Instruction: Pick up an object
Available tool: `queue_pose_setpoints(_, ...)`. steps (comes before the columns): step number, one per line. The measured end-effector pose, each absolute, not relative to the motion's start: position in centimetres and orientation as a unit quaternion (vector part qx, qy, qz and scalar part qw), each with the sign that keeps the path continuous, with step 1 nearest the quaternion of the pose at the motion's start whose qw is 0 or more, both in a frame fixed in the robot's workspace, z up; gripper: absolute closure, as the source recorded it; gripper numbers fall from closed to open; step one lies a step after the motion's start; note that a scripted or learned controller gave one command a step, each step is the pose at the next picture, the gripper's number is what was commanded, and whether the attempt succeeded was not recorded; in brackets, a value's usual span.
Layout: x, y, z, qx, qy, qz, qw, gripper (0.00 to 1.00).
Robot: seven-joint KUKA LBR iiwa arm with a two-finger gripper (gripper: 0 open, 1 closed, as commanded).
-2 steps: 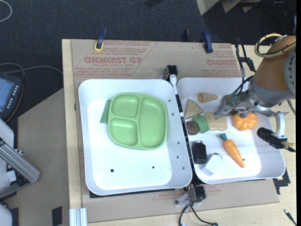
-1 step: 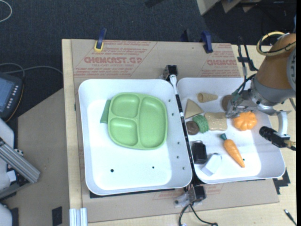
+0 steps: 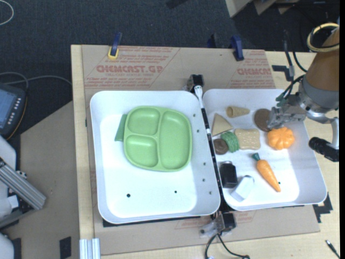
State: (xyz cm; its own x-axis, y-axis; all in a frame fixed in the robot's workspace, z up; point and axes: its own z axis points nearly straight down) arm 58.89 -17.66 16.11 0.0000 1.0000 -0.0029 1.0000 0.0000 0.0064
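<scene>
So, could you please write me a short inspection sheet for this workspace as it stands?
Surface: cardboard-covered bench bearing left bin and right bin, side by side.
Job's things: in the right bin, orange pumpkin, carrot, cone, cracker, green piece, black block, white piece.
Clutter: green divided plate in the left bin.
Grippers: pincer low over the right bin, just above the pumpkin; nothing visibly held.
Cables: white loop at top left; wires below the bins.
Surroundings: dark carpet, blue clamps.
</scene>
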Motion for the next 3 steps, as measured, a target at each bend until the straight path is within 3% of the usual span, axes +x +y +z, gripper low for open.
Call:
queue_pose_setpoints(2, 59.7, -17.3, 22.7, 0.707, 0.708, 0.0013, 0.003, 1.00)
queue_pose_setpoints(3, 57.0, -12.0, 23.3, 0.705, 0.709, 0.0003, -0.002, 1.00)
